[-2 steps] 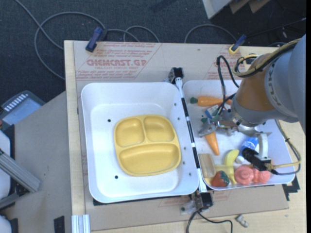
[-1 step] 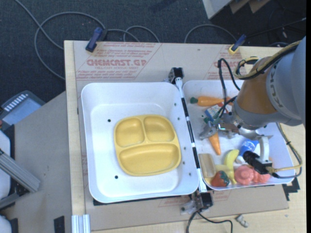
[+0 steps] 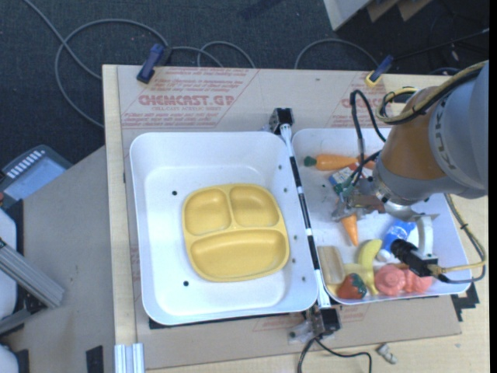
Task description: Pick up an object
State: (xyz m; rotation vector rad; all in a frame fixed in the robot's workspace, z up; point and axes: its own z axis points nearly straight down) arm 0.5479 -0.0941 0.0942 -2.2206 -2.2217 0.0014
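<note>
I cannot tell the end effector (image 3: 356, 200) state. It sits among crowded toys; I'd expect it to nudge the small carrot (image 3: 350, 228) aside.

Fixed overhead cam, slanted, both bins (image 3: 147, 208)

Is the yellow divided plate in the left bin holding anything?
Empty: all three compartments of the yellow plate show bare yellow. It lies flat in the left bin.

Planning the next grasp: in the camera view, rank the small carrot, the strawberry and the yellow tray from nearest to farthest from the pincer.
1. Small carrot, just below the pincer, right bin.
2. Strawberry, right bin's near edge.
3. Yellow tray, left bin.
</note>
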